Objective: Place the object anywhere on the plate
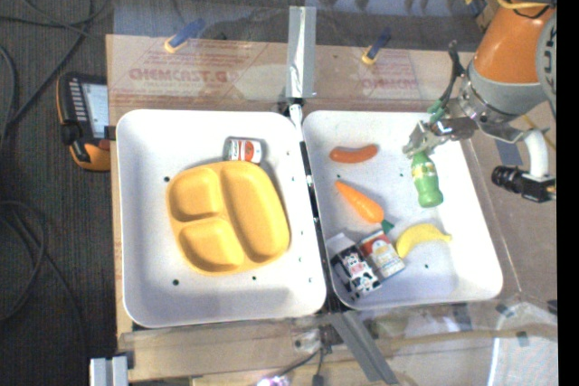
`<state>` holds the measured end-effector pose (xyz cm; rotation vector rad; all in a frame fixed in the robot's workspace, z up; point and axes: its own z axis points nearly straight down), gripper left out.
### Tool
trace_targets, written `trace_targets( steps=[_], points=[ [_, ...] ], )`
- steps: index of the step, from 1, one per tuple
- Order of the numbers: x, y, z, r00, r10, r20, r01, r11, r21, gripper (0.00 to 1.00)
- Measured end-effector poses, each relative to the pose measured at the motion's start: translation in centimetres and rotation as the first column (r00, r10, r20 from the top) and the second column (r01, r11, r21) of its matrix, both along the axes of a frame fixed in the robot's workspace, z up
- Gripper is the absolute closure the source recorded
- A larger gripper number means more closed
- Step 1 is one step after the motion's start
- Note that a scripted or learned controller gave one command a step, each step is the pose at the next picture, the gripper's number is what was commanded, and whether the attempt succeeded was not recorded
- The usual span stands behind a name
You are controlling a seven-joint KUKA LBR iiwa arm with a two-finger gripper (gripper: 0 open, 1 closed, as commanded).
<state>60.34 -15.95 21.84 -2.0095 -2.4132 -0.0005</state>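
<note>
A yellow divided plate lies in the left bin. In the right bin a green bottle lies near the far right. My gripper hangs just over the bottle's far end, at or close to its cap. An orange sausage, a carrot, a yellow banana, a small red-labelled bottle and a black-and-white carton also lie in the right bin.
A small red-and-white can lies in the left bin, touching the plate's far rim. A metal divider runs between the bins. The arm's orange band looms over the right bin's far right corner.
</note>
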Motion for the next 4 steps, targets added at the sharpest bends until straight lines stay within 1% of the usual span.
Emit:
trace_targets(
  steps=[1,2,3,4],
  points=[
    [-4.2,9.5,6.0,0.993,0.117,-0.001,-0.117,0.993,-0.001,1.0],
    [-1.2,17.7,2.3,0.998,0.059,-0.003,-0.059,0.998,-0.001,1.0],
    [-3.6,23.9,-0.9,0.998,0.069,-0.004,-0.069,0.998,-0.002,1.0],
    [-3.6,23.9,-0.9,0.998,0.069,-0.003,-0.069,0.998,-0.002,0.0]
  ],
)
